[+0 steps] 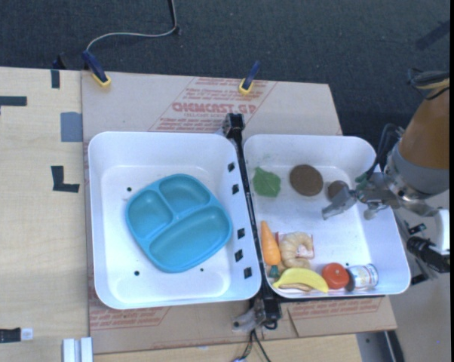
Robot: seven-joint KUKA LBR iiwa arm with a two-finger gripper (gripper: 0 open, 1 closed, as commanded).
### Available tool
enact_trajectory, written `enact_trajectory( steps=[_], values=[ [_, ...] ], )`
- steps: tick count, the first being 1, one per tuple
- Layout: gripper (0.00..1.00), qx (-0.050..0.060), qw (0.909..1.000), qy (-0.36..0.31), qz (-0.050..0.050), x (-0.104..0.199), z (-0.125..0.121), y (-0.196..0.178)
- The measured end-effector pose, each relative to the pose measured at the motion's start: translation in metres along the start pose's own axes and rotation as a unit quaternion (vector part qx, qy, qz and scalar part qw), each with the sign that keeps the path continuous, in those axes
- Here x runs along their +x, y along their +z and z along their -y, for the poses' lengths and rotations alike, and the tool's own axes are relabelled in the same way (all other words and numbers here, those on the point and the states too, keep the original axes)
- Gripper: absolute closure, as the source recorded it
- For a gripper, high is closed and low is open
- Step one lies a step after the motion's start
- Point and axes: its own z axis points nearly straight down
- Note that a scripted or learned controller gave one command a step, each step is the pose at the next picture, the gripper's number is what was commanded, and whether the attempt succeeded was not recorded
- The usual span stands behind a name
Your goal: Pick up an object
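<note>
1. We see our gripper hanging over the right bin, near its far right side. We cannot tell how wide it is set.
2. We use the brown round thing as our marker. It lies in the far part of the right bin, just to the left of our gripper, and we think it is the closest thing to pick.
3. It looks flat and stiff, like a cookie, and light. We think it is best to pinch it across its edges, because its top gives nothing to hold.
4. A green leafy thing lies left of the brown one, near the wall. It looks soft and thin, so it may bend or slip.
5. Nearer to us than the brown one, a carrot lies by the wall, with a pale lumpy thing just beside it.
6. Nearest to us sit a banana, a tomato and a small can, packed close. Round ones may roll.
7. The left bin holds a blue tray.
</note>
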Motion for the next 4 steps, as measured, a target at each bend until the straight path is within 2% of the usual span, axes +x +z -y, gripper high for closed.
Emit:
enact_trajectory(
  steps=[1, 2, 3, 4],
  values=[
    [0.0, -0.004, 1.0, -0.001, 0.001, 0.015, -0.076, 0.12],
    [0.0, -0.004, 1.0, -0.001, 0.001, 0.025, -0.134, 0.122],
    [1.0, -0.003, 1.0, -0.001, 0.002, 0.025, -0.134, 0.112],
    [1.0, 0.0, 1.0, -0.001, 0.0, 0.097, -0.085, 0.025]
  ],
)
